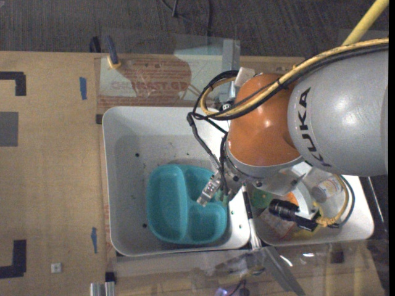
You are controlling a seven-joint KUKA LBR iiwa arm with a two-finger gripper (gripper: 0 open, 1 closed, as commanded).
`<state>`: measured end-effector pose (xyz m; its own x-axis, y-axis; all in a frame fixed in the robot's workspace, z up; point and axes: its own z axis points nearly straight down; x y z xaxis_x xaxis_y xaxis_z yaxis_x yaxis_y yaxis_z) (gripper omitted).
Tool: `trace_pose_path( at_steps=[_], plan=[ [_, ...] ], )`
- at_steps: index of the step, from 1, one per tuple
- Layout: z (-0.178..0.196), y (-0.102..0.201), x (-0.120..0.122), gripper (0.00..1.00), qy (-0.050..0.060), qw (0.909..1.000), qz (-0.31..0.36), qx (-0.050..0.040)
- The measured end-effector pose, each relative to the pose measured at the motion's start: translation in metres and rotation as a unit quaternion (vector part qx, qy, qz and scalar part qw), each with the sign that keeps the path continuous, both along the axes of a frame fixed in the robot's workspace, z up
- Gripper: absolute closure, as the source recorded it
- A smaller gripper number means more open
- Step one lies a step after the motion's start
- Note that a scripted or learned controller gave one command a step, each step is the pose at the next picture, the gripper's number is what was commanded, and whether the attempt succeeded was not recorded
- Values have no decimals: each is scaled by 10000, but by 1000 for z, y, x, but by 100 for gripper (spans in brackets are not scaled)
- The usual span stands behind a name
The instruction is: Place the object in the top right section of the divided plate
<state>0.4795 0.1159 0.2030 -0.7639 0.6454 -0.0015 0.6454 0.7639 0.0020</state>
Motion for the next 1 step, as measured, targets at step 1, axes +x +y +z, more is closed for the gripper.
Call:
trace_pose_path(
  at_steps=[1],
  plan=[
    [-2,55,0,100,-11,9899,1415,0]
  ],
)
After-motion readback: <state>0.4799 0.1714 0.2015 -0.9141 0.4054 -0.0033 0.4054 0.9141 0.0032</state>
